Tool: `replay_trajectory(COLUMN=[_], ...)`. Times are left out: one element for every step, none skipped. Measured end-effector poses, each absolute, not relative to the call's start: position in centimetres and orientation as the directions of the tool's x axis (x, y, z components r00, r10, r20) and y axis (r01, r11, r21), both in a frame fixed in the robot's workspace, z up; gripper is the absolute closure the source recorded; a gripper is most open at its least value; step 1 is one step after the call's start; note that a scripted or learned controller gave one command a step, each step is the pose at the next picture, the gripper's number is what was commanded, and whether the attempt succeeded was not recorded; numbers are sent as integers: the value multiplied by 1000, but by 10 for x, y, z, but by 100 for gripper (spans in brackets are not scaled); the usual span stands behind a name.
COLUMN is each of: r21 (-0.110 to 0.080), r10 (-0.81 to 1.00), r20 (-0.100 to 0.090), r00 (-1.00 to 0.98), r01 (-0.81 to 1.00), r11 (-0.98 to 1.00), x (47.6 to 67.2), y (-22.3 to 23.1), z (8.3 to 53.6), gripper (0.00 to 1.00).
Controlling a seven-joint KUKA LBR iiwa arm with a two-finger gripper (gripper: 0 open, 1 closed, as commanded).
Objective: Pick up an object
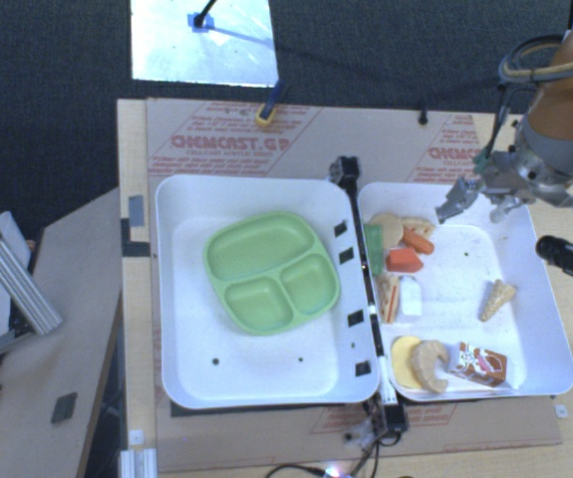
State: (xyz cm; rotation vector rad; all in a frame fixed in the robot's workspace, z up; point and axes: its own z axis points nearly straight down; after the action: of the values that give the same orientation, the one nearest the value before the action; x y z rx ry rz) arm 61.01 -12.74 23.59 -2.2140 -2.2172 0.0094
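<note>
Gripper [475,197] is seen above right bin [550,312], near its back edge; finger spread cannot be told. Nothing is seen held. Toy food pile [403,247] lies just left and nearer camera (along divider); wedge [496,300] lies further forward, apart.

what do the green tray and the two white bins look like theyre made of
Green tray: looks like molded plastic, matte to satin, one even color with rounded, pressed-in compartments. White bins: probably thin formed plastic, smooth and slightly glossy, with rolled rims and soft corners; the material cannot be confirmed from the look alone.
</note>
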Motion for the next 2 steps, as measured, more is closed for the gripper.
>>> replay_trajectory(r21=[1, -1], r10=[1000, 1000], r20=[0, 0], r00=[-4, -2], r01=[1000, 1000], r11=[4, 2], x=[612, 610], y=[-127, -124], z=[243, 201], gripper=[0, 0])
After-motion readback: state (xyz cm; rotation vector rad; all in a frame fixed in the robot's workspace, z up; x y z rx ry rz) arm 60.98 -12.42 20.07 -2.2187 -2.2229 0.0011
